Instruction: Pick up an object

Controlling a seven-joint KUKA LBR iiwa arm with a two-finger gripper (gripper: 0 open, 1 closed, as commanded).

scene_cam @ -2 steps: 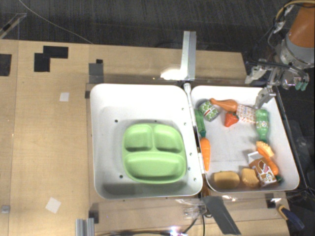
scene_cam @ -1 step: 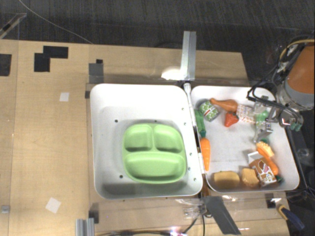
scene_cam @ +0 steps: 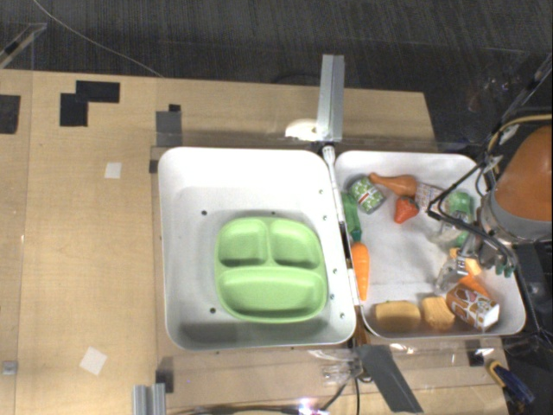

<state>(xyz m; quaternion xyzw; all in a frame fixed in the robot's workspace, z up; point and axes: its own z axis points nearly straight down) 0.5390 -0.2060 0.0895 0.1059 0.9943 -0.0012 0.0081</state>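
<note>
2 white bins (scene_cam: 173, 232), 1 green tray (scene_cam: 270, 266), 1 carrot (scene_cam: 360, 271), approx 7 other toy foods (scene_cam: 384, 182)

matt green plastic tray (scene_cam: 270, 266), wooden bench (scene_cam: 78, 258)

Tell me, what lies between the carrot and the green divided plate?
In the camera view, the carrot and the green divided plate lie in different bins; between them stand the bins' adjoining white walls and bare bin floor.
</note>
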